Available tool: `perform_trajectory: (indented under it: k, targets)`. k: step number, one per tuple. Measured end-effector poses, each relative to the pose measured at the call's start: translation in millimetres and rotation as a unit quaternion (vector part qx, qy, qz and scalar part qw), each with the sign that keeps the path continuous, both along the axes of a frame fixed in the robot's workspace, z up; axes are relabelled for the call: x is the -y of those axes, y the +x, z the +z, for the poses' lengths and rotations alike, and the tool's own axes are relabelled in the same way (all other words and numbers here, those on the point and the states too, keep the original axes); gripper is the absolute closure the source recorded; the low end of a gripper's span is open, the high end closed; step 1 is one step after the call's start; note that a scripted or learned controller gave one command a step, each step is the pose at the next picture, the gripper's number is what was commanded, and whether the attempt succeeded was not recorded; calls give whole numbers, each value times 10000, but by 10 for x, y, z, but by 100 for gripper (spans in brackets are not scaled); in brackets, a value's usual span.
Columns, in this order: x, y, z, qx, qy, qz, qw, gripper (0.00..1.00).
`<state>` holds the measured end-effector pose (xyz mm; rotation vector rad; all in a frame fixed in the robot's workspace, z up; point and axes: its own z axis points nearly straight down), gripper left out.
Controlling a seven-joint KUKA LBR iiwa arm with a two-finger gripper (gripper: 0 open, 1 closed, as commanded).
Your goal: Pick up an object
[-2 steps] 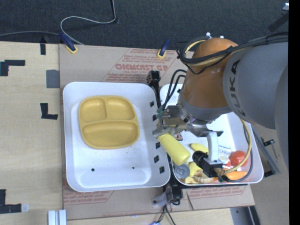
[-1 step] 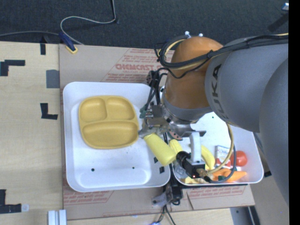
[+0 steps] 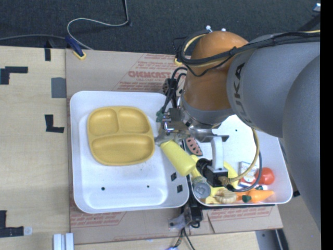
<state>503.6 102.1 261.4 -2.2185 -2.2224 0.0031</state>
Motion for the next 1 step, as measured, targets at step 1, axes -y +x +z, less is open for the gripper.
perform_trajectory:
  k: [1]
  targets:
    - [508,-199,-2,5,-5,-10,10000,100]
